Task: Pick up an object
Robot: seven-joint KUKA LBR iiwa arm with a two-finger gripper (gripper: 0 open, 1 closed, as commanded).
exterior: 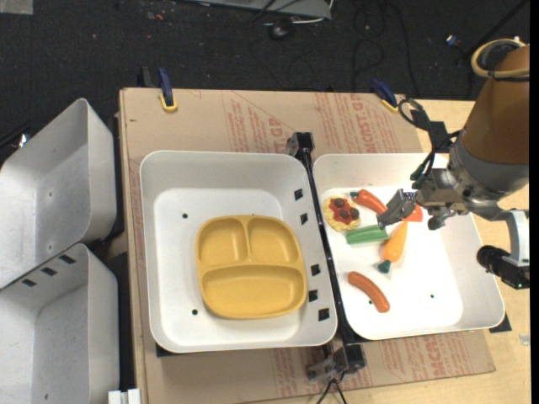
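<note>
Left bin: a yellow divided plate sits in it, flat.
Sausage: nearest item in the right bin, lying apart from the rest.
Carrot: just beyond it, beside a green stick.
Pizza toy: farther back, near the divider, with a red-orange piece beside it.
Gripper: low over the cluster, fingers apart; nothing visibly between them.
Arm: reaches in from the right, wrist bent down over the right bin.
</note>
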